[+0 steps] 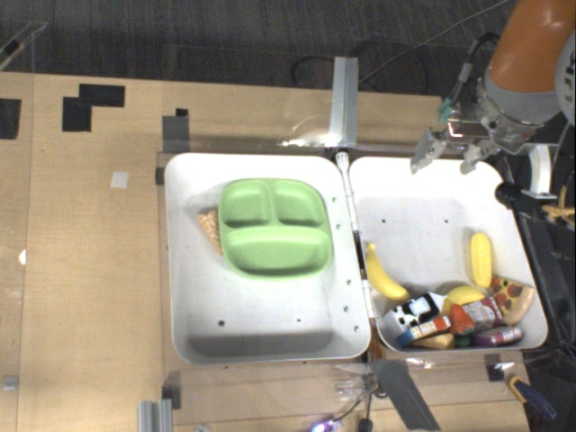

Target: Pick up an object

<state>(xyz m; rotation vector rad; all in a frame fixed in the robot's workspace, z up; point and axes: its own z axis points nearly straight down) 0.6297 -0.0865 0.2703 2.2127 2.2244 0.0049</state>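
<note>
- The gripper [447, 157] hangs over the back rim of the right bin [423, 232], at about one o'clock in the scene, its two fingers spread apart with nothing between them.
- Candidates for the pick crowd the bin's five o'clock corner: a curved banana [384, 277], an upright yellow piece [481, 258], and a heap of small packets [454, 320].
- The upright yellow piece stands apart from the heap, likely the cleanest target; the gripper should drop straight down with its fingers straddling the narrow width.
- In the left bin [193, 277] a green divided tray [274, 226] sits at nine o'clock from the bananas.
</note>
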